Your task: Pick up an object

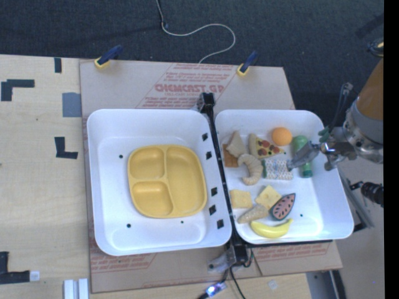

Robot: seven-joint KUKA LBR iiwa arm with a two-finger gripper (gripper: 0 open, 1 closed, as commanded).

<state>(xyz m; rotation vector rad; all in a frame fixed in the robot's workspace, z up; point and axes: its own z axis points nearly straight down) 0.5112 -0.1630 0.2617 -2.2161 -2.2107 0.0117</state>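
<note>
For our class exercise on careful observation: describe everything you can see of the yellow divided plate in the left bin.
The yellow plate looks like smooth plastic, squarish with rounded corners. Raised ridges split it into three compartments, one long at the right and two smaller at the left. It lies flat, slightly turned, on the floor of the left bin, near its middle, with nothing on it.
</note>
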